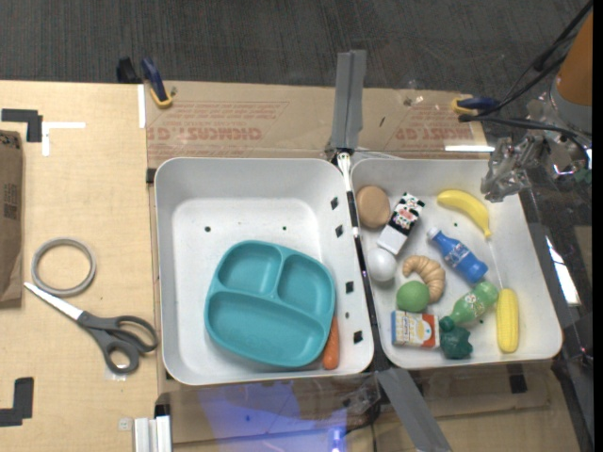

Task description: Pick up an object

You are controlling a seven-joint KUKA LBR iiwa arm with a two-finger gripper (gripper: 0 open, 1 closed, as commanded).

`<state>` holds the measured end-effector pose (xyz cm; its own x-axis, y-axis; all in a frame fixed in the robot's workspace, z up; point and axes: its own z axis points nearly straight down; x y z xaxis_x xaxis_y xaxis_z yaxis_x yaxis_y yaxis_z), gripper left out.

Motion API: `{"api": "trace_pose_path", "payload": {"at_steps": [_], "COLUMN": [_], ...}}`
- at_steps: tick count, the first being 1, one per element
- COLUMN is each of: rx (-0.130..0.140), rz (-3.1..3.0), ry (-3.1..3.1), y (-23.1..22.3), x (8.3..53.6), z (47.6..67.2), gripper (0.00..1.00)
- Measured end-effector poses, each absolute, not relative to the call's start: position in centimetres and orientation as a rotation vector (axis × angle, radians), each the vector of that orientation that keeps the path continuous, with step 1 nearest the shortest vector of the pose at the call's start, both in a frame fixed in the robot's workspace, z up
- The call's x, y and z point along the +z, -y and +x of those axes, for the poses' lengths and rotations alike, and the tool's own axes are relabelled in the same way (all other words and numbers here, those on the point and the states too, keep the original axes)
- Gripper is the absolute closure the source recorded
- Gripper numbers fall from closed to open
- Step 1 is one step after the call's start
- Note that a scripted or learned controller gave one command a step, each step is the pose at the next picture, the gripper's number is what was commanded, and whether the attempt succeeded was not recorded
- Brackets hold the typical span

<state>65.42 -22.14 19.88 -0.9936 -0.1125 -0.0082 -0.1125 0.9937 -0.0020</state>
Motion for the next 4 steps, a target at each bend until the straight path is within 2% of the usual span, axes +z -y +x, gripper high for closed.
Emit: {"api": "trace_pose_path", "payload": {"at_steps": [1, 2, 3, 4], "rx": [-0.001, 0.001, 0.001, 0.001], "rz": [-0.176, -0.233, -0.234, -0.235], "ry": [-3.130, -3.129, -3.121, -3.121], "y": [22.1, 22.0, 21.9, 21.9], "x": [19.8, 9.3, 10.5, 10.4], "z": [65.4, 64.1, 64.3, 64.3], "gripper": [0.00, 0.00, 1.00, 0.00]}}
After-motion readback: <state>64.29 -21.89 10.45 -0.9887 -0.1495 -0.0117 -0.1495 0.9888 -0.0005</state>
